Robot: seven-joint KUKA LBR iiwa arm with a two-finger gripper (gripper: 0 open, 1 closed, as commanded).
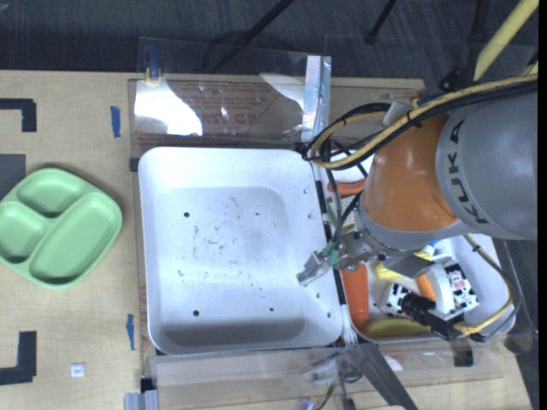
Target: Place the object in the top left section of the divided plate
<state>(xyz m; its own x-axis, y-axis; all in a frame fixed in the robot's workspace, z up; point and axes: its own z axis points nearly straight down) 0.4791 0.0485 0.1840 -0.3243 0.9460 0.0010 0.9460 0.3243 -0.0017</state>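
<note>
Half covering the right bin point(498, 270), hovering the gripper point(318, 266) above its left wall; failing to tell its grip. Judging the orange object point(355, 290), lying just beside, as light, stiff, smooth; advising pinching mid-length.

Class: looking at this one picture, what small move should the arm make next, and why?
Probably a short shift right and down towards the orange object in the right bin. The gripper hangs at that bin's left edge, and it is unclear that it carries anything. The green plate lies far to the left on the bench, so a pick has to come first.
</note>
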